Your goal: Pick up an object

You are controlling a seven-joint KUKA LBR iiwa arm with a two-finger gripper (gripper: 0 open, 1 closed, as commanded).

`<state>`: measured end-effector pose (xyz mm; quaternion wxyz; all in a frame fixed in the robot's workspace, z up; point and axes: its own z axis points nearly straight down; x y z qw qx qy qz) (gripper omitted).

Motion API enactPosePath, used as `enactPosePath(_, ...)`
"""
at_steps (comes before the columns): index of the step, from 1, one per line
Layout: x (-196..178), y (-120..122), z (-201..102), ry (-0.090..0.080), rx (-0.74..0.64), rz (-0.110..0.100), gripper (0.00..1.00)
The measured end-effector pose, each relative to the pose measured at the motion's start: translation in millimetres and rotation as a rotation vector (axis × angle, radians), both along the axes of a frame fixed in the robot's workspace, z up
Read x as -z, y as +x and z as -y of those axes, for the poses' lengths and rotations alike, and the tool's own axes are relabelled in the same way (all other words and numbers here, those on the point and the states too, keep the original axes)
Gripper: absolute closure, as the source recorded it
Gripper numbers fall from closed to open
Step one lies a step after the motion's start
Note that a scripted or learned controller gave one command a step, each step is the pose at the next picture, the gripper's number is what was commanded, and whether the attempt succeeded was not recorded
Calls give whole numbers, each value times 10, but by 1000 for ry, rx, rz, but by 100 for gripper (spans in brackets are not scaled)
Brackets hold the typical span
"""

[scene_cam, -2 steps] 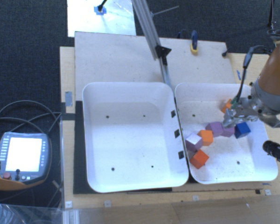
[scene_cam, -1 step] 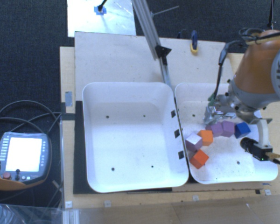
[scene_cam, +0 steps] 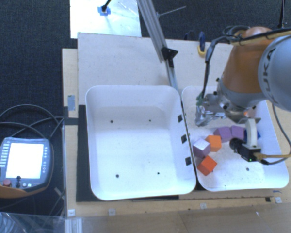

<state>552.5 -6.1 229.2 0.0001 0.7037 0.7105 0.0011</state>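
Observation:
My gripper (scene_cam: pixel 202 118) hangs over the upper left part of the right bin (scene_cam: pixel 276 174), near the wall shared with the left bin. Just below it lie several small blocks. A purple block with a white top (scene_cam: pixel 201 146) sits closest to the shared wall, and an orange cube (scene_cam: pixel 214 142) touches its right side. A second orange cube (scene_cam: pixel 207 165) lies nearer the front. Two purple blocks (scene_cam: pixel 224 132) (scene_cam: pixel 238 131) lie side by side to the right of the gripper, partly under the arm. I see no block between the gripper's tips.
The left bin (scene_cam: pixel 136 140) stands beside the right one. A slanted metal pole (scene_cam: pixel 155 28) crosses the back of the bench. A teach pendant (scene_cam: pixel 22 166) with cables lies on the floor at the left.

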Motion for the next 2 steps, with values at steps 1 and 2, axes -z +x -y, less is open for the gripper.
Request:
enactPosePath(1,-113,244,-510,-1,0,3,100)
enactPosePath(2,-164,414,-987,1,0,2,100)
